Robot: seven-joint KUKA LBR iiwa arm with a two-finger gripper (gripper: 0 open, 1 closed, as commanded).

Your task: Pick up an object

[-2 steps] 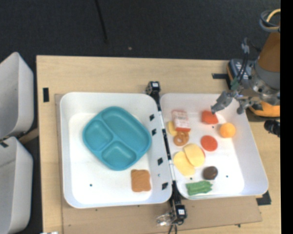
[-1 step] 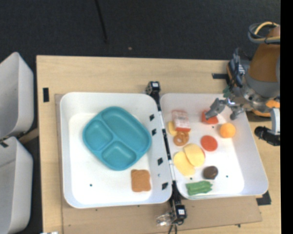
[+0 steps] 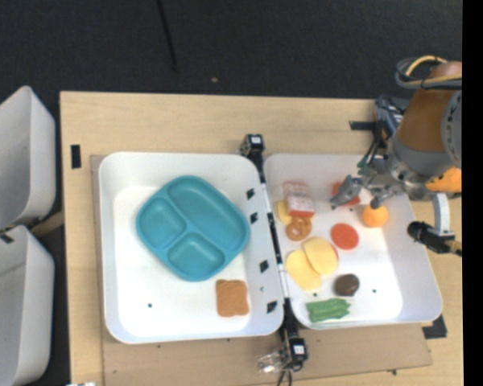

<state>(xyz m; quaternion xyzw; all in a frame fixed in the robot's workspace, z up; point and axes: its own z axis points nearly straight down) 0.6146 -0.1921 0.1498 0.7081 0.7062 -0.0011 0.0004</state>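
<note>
Left bin: toast slice nearest, teal divided plate behind. Right bin: green bean, brown piece, yellow pieces, red disc, orange fruit. Fingers spread apart, unloaded, just beside orange fruit.

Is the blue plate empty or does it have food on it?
Empty. The blue plate shows bare compartments; the toast lies beside it in the bin.

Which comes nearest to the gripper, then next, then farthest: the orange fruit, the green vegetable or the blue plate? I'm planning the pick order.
From the gripper:
1. Orange fruit, right bin, just below it.
2. Green vegetable, right bin's near edge.
3. Blue plate, left bin.
</note>
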